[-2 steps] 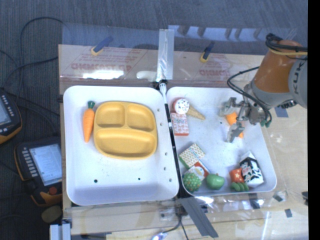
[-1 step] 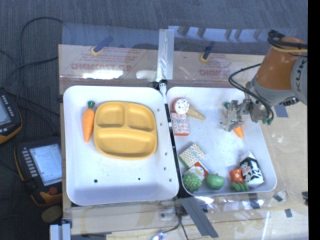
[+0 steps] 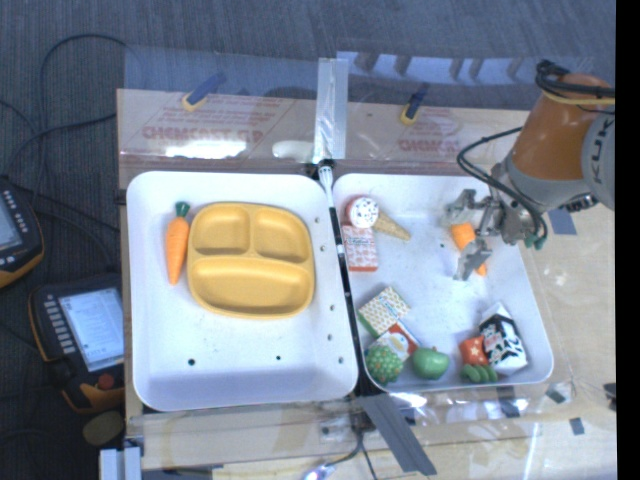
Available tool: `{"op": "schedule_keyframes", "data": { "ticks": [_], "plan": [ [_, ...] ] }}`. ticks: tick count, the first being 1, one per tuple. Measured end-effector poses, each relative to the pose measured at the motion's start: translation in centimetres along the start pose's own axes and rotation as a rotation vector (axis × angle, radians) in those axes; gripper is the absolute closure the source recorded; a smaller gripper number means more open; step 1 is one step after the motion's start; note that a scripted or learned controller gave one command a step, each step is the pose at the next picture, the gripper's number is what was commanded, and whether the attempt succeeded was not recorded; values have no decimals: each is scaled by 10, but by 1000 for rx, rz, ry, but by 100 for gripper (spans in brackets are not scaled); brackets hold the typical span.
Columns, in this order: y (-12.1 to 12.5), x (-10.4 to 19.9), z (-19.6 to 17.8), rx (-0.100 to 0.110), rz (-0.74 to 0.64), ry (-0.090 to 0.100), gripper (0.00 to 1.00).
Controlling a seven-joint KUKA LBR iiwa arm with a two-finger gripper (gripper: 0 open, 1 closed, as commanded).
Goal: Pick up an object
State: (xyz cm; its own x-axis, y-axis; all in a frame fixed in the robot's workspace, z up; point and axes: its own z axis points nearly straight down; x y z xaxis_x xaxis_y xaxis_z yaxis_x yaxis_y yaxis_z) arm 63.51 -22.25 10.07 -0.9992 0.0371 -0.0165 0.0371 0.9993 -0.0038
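My gripper (image 3: 466, 236) hangs over the upper right part of the right bin (image 3: 520, 368), reaching in from the right. Its two grey fingers (image 3: 461, 207) stand wide apart, so it is open. A small orange object (image 3: 461, 236) lies between them, partly covered by the lower finger; I cannot tell whether either finger touches it. Other objects in this bin are an ice-cream cone toy (image 3: 372, 215), a red-and-white carton (image 3: 360, 249), a checked box (image 3: 383, 308), a green round thing (image 3: 431, 363) and a black-and-white cow-pattern carton (image 3: 503, 341).
The left bin (image 3: 160, 368) holds a yellow divided tray (image 3: 249, 258) and a toy carrot (image 3: 177, 244) beside it. More small toys (image 3: 389, 353) crowd the right bin's front edge. The wall between the bins (image 3: 340, 298) runs down the middle.
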Motion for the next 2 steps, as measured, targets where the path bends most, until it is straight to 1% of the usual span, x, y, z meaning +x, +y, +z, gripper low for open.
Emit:
{"op": "schedule_keyframes", "data": {
  "ticks": [1, 2],
  "plan": [
    [15, -2, 12, -3, 25, 7, 0],
    [15, -4, 0, 0, 25, 0, 100]
  ]
}}
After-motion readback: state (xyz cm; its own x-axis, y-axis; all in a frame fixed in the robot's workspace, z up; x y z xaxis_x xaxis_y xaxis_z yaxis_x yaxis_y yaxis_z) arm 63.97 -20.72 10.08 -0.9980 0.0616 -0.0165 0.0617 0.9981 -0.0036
